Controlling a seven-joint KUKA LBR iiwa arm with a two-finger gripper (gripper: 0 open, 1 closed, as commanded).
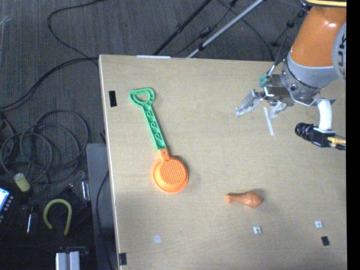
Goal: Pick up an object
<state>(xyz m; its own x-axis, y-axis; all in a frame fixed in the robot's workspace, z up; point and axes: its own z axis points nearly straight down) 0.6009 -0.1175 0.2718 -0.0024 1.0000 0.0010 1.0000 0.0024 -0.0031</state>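
A strainer (159,148) with a green handle and a round orange head lies on the tan bench top (214,83), left of centre. A small orange pear-shaped object (246,198) lies lower down, towards the right. My gripper (256,120) hangs over the upper right part of the bench, under the orange-banded wrist (318,35). Its fingers (246,106) are spread open with nothing between them. It is well apart from both objects, up and to the right of the pear-shaped one.
The bench's left edge (107,151) drops off to a dark floor with cables (45,134) and a green hook (57,211). Small black and white markers (257,229) sit near the front. A black fitting (311,131) sticks out beside the wrist.
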